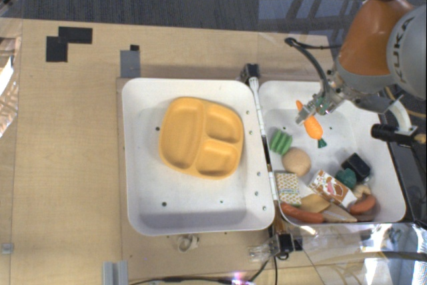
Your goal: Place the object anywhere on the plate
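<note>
Nearest the camera, along the front edge of the right-hand white bin (397, 163), lay a jumble of toy food: two reddish sausage-shaped pieces (303, 213), a small printed carton (330, 187), a checked card-like packet (287, 186) and a black-and-green block (352, 170). Just behind them sat a pale round ball like a bread roll (297, 161) and a ridged green piece (281, 142) close to the divider between the bins. Further back, a small orange toy carrot with a green tip (314, 129) hung or lay directly beneath the two-finger gripper (316, 110), which pointed down over the bin; the carrot's upper end seemed to sit between the fingertips, but whether it was truly clamped or merely touched could not be told, nor whether it was clear of the bin floor. In the left-hand white bin (137, 143) the yellow compartmented plastic plate (200, 137) stood bare, well apart from the carrot. By this showing the task was at its pick-up stage at most: nothing had reached the plate, and the lift, the carry across the divider and the release all remained.
</note>
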You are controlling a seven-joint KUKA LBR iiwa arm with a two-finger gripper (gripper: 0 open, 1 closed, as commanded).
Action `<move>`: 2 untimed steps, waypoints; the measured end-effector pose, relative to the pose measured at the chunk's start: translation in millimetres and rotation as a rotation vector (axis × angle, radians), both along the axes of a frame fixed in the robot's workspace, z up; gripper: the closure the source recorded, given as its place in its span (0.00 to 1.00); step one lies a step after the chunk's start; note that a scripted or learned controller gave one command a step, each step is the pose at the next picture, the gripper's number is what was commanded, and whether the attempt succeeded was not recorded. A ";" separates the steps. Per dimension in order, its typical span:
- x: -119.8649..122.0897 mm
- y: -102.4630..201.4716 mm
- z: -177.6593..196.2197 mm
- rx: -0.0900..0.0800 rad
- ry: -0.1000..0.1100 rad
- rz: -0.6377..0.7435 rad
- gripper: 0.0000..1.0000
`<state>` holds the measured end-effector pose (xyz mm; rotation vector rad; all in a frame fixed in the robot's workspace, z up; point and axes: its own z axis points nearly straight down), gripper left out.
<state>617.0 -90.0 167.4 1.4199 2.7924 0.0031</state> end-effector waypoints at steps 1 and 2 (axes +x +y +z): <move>7.0 81.9 49.4 0.006 -0.003 -0.081 1.00; 16.4 141.5 70.9 0.003 0.000 0.123 1.00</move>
